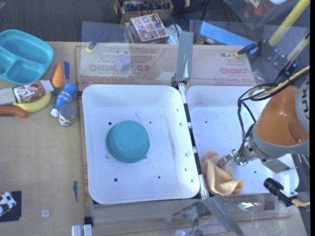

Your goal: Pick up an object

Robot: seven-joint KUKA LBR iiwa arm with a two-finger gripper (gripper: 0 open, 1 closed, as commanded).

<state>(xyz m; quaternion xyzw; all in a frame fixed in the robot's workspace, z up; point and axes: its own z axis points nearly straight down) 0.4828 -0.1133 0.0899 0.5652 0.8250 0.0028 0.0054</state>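
A teal bowl [128, 140] lies upside down in the middle of the left white bin [98, 102]. A tan, folded soft object [220, 177] rests in the near left corner of the right bin [216, 102], against the divider. My gripper [233, 159] hangs low over the right bin, just above and to the right of the tan object, at its upper edge. The orange band [280, 124] of the arm rises behind it and hides the bin's right part.
On the bench left of the bins are a blue divided plate [22, 55], a carrot [58, 74], a banana [33, 104], a small bottle [64, 97] and a can [67, 115]. Cardboard [123, 63] and clutter stand behind the bins.
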